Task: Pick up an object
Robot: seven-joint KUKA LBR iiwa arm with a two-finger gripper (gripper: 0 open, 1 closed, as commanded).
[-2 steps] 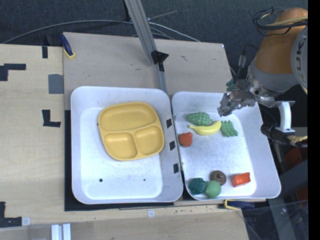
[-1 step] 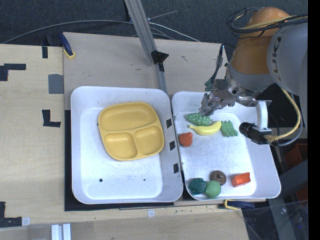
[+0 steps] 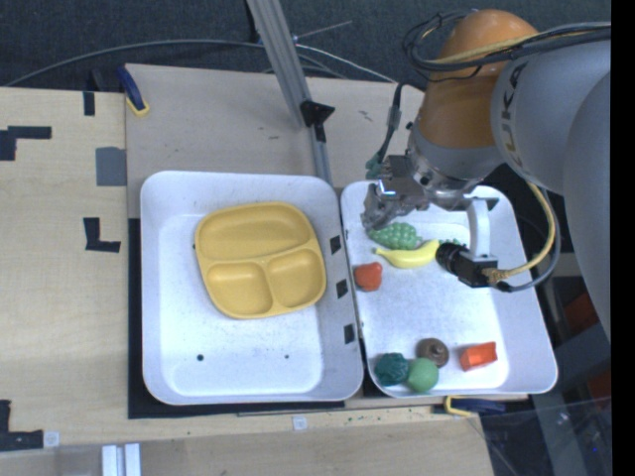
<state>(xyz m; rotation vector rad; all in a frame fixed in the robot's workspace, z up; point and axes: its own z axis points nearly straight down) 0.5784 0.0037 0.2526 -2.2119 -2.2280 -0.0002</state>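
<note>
Camera view has the gripper (image 3: 381, 209) low in the right bin (image 3: 516, 360), at the green grapes (image 3: 395, 234) beside the banana (image 3: 409, 256). Nothing looks lifted yet, so the pick seems unfinished. Whether the fingers are spread or closed cannot be told.

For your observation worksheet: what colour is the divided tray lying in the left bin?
Yellow. The divided tray shows best in the overhead camera view.

One fixed camera is looking down at a slant, taking in the whole table (image 3: 238, 117) and both bins (image 3: 164, 266).
</note>
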